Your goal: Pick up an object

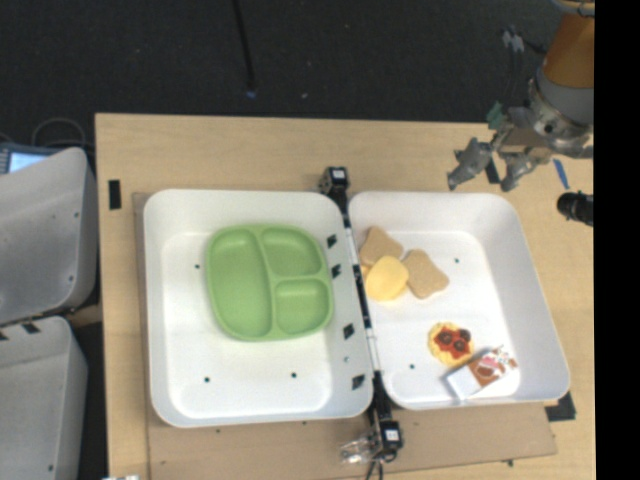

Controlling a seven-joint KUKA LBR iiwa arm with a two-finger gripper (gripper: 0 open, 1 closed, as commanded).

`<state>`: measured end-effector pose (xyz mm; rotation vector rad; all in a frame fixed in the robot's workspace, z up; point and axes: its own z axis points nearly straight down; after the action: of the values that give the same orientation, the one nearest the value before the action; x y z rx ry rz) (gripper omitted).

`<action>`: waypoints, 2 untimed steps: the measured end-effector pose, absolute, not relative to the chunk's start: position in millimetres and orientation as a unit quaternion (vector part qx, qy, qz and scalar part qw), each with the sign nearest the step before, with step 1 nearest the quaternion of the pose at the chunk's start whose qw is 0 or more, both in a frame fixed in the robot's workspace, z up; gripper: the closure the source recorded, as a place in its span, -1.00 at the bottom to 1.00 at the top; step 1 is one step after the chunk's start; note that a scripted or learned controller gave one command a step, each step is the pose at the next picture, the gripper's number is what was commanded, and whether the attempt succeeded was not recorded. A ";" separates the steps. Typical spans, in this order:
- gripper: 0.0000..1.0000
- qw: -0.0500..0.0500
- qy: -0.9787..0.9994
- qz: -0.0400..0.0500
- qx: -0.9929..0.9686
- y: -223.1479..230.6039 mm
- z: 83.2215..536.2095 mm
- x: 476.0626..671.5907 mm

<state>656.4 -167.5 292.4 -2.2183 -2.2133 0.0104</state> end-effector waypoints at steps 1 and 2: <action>-1.00 -0.001 -0.707 0.000 -0.707 -167.1 300.0 658.0; -1.00 0.000 -0.708 0.001 -0.706 -162.0 247.7 665.8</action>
<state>665.8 -162.0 247.7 -2.2179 -2.2248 0.0044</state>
